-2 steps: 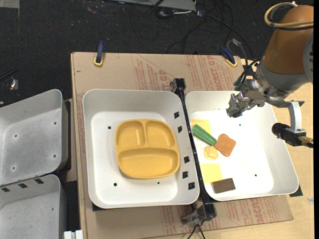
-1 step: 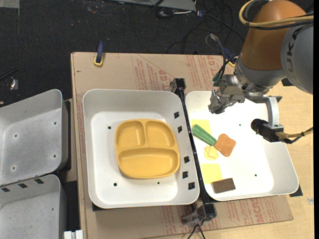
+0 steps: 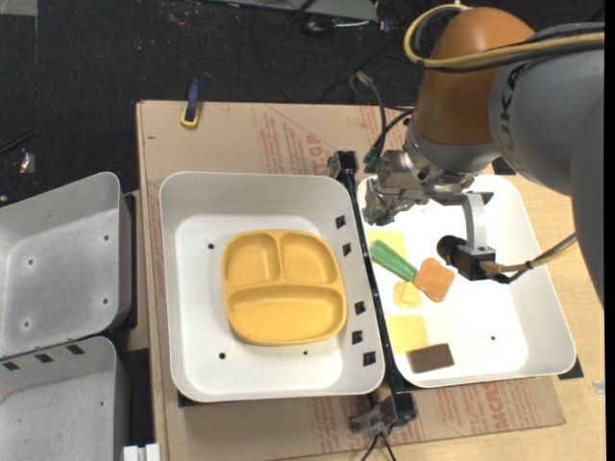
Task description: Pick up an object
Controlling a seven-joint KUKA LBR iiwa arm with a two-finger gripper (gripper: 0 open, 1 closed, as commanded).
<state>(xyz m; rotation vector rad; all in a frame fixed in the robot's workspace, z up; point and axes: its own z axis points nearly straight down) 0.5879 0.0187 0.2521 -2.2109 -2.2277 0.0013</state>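
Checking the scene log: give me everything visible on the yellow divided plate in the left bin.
The yellow divided plate looks like moulded plastic, a rounded rectangle with three compartments: two small ones on the far side, one wide one on the near side. It lies flat, right side up and slightly askew, near the middle of the left bin. Its compartments hold nothing, and only the bin floor touches it.
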